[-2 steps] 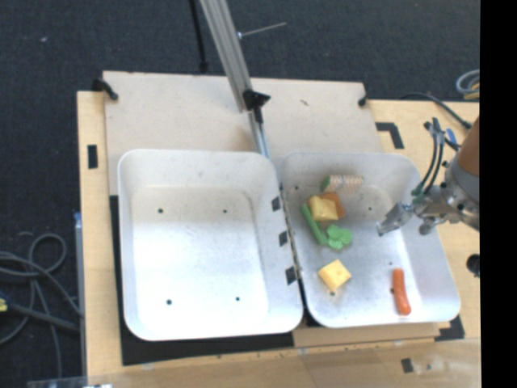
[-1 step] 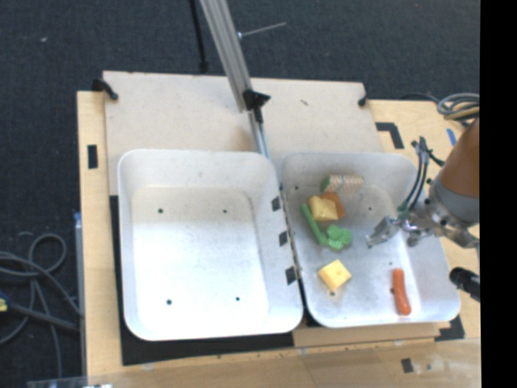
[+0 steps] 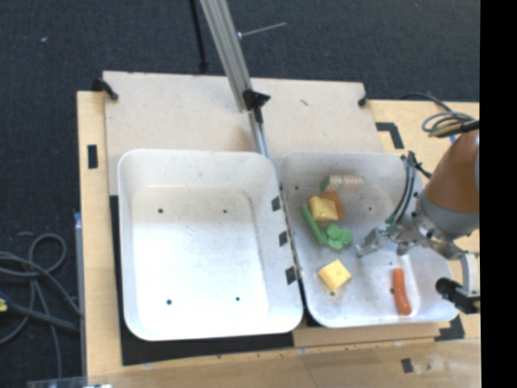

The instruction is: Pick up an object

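The tool hangs over the right bin

The tool [image 3: 380, 241] is low in the right bin [image 3: 367, 318]; I cannot tell its grip. The yellow block [image 3: 334, 276] sits near. It may slip sideways if bumped.

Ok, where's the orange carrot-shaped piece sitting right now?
The orange carrot-shaped piece lies in the right bin, near its front right corner, right of the yellow block and just below the gripper.
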Tool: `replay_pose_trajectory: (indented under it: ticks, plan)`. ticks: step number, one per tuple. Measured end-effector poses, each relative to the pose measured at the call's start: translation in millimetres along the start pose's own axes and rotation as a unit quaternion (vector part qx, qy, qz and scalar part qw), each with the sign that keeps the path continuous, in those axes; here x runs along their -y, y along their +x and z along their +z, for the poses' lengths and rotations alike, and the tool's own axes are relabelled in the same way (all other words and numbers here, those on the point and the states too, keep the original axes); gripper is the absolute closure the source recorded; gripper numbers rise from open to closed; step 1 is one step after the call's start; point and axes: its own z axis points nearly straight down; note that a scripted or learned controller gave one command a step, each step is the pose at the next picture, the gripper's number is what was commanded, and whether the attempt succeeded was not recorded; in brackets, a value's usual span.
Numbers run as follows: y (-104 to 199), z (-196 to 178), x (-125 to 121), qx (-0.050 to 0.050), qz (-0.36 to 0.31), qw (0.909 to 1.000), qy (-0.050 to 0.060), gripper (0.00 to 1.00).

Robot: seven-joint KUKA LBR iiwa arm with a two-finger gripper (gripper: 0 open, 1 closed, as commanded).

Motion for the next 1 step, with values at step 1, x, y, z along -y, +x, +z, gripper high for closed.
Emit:
replay_pose_trajectory:
  ticks: [1]
  plan:
    - [-0.8,-13.2,-1.5,0.000,0.003,1.0000,-0.003,1.00]
